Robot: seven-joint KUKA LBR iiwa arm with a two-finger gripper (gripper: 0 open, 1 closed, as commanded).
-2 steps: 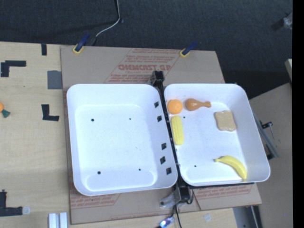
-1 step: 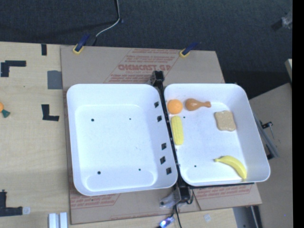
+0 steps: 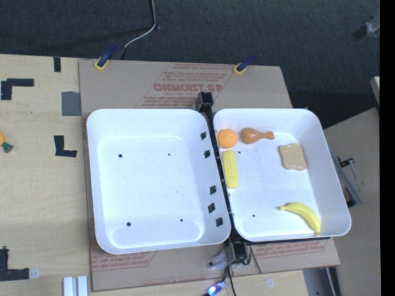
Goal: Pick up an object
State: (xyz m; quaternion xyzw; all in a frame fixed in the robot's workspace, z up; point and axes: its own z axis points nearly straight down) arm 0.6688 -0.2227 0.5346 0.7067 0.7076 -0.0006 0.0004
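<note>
Your wooden desk point(image 3: 37, 116) carries two shallow white bins, the right bin point(image 3: 321, 165) holding a round orange ball point(image 3: 226, 138), brown drumstick point(image 3: 255, 135), yellow corn cob point(image 3: 230, 169), tan bread slice point(image 3: 292, 157) and yellow banana point(image 3: 303, 215).

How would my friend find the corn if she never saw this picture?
Look at the right white bin, then along its left wall, next to the divider. The corn lies there, just below the orange ball. It is a pale yellow straight stick with bumpy rows, unlike the curved smooth banana.
</note>
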